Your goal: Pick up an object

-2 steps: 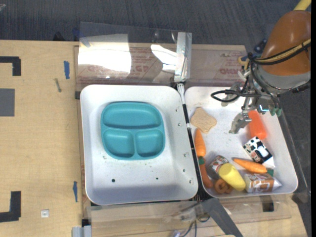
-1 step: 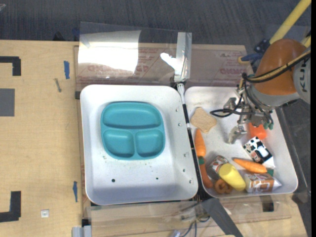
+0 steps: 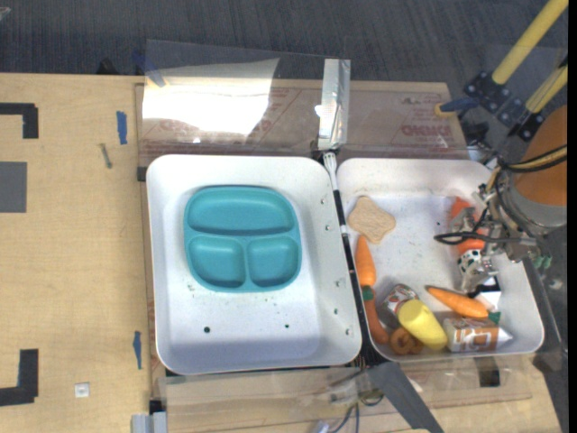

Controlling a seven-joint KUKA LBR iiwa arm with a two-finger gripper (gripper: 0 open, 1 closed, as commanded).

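The gripper (image 3: 476, 262) hangs low over the right bin (image 3: 410, 204), near its right wall; whether its claw is spread or pressed together cannot be told. Just below it a carrot (image 3: 458, 302) lies flat, its long axis slanting from upper left to lower right, thick end toward the bin's right wall. A yellow lemon-shaped piece (image 3: 422, 323) sits beside the carrot's thin end, and a can (image 3: 476, 336) lies along the bin's near edge under it. A second carrot (image 3: 364, 261) lies along the left wall, below a slice of bread (image 3: 370, 219). The left bin (image 3: 171, 314) carries a teal divided tray (image 3: 242, 237).
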